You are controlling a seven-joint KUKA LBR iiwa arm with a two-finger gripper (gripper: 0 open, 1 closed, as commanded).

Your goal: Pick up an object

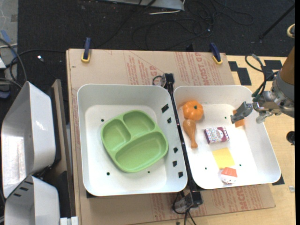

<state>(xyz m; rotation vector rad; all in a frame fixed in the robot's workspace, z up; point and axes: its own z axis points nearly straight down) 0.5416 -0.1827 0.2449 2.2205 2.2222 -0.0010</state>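
A: Why does the gripper [240, 111] hang over the right bin [262, 139]?
B: The loose toys lie there: glossy round pumpkin [192, 110], tan drumstick [190, 131], flat yellow slab [223, 157]. An orange block [239, 123] sits just below the fingers.
A: Held?
B: Too blurred; I cannot tell how far they gape, or whether they grip it

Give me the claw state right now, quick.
Claw: over the right white bin, beside a small orange block; open or shut cannot be told.
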